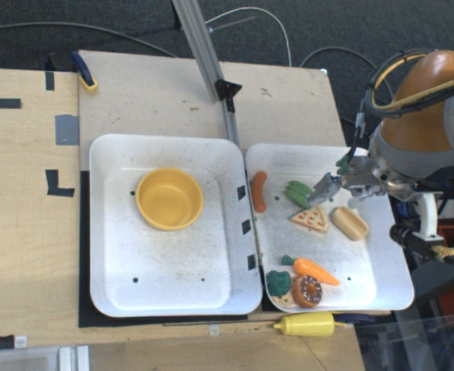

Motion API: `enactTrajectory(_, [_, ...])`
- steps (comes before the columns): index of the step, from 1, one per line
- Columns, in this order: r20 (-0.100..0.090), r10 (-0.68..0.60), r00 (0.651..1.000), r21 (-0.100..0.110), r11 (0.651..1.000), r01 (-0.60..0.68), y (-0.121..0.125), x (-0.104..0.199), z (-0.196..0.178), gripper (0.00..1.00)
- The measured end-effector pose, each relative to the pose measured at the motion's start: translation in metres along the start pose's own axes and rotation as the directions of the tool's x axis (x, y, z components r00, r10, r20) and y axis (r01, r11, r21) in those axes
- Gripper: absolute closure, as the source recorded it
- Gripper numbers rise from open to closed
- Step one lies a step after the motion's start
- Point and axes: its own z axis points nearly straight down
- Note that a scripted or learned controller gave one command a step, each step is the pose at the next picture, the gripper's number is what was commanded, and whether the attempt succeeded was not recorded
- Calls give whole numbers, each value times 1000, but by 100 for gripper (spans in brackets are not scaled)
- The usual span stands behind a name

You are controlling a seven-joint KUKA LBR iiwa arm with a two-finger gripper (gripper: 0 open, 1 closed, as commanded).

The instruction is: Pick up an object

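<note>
Wooden bench (26, 207), left bin (111, 284) with yellow bowl (170, 199), right bin (389, 284) with toy food, gripper (337, 193) spread above pizza slice (311, 220)

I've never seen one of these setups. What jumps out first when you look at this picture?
Probably the yellow bowl, bright and alone in the left white bin. Next, the right bin holds a scatter of toy food: a carrot, a pizza slice, a sausage and a bread roll. The robot's gripper reaches in from the right, just above the pizza slice.
</note>
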Motion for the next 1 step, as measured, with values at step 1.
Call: enactTrajectory(1, [0, 0, 1000, 0, 1000, 0, 0, 0, 0, 0])
